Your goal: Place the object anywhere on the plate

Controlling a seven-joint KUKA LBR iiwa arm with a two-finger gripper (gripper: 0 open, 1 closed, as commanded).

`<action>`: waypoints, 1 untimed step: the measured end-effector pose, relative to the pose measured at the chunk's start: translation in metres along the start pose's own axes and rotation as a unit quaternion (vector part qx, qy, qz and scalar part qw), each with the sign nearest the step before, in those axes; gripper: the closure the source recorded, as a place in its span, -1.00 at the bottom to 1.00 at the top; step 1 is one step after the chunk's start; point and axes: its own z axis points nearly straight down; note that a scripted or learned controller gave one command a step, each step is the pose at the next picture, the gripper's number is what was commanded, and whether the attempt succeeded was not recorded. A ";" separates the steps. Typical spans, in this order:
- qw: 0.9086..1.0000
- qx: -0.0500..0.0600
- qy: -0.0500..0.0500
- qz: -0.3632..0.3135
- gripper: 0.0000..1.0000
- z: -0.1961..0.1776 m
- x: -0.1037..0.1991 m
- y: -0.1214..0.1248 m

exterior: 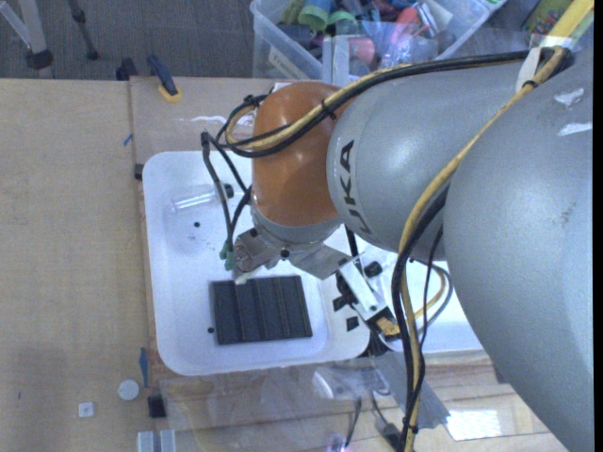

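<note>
A dark grey ribbed plate (261, 310) lies flat in the near part of the left white bin (160, 252). A small clear tube-like object (192, 199) lies on the bin floor toward its far left, well apart from the plate. My gripper (243, 258) hangs below the orange wrist band (287, 158), just above the plate's far left edge. The wrist body hides its tip, and I cannot make out anything held there. The big grey arm covers the right half of the view.
The right bin (462, 332) is mostly hidden under the arm. Black and yellow cables (226, 172) loop around the wrist. A clear tub of colourful toys (377, 12) stands behind the bins. Small bits (127, 390) lie on the bench in front.
</note>
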 end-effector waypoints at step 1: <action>1.000 -0.002 -0.001 -0.011 1.00 -0.118 -0.001 0.003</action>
